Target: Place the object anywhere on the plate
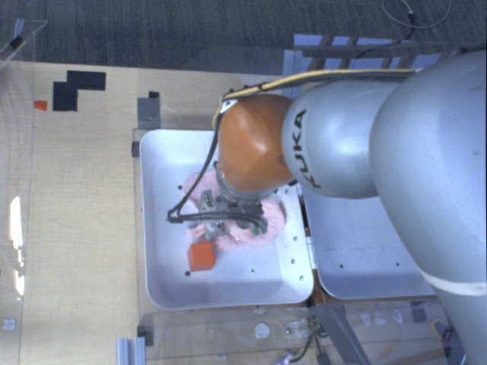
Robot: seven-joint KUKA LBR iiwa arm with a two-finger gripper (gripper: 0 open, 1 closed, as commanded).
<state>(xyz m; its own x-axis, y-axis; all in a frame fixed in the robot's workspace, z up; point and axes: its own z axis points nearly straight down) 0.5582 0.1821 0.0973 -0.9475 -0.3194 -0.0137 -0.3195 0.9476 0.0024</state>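
A: Biggest thing first?

B: The arm [396, 150]. Smooth grey metal, fat rounded casings, came in from the right and covered most of that side. Glossy orange band [251, 150] above the wrist, dome-shaped from this angle, w/ a thin yellow cable [342, 73] running over the top.

A: And under it?

B: Pale wood bench [76, 242], matte, light grain. Two shallow white bins on it, side by side, smooth plastic w/ rounded corners. Left bin [163, 204] was where the work sat; right bin [358, 257] lay mostly under the arm.

A: The plate?

B: Pink plate [262, 234], roundish, flat, soft-looking edge, in the middle of the left bin. Approx. half hidden by the wrist.

A: Gripper?

B: Gripper [224, 219] was dark metal, bars and linkages, low over the plate's left part. Couldn't tell how its jaws stood; blurred and seen from above.

A: Task object?

B: Small orange block [202, 257], cube-like, matte faces, sharp edges. Sat on the bin floor just beside the plate's lower-left rim, below the gripper. Whether it touched the rim, couldn't tell. Nothing seen gripped.

A: Anything smaller?

B: Black L-shaped marks [74, 88] and a tiny orange square [39, 106] at the bench's far-left corner.
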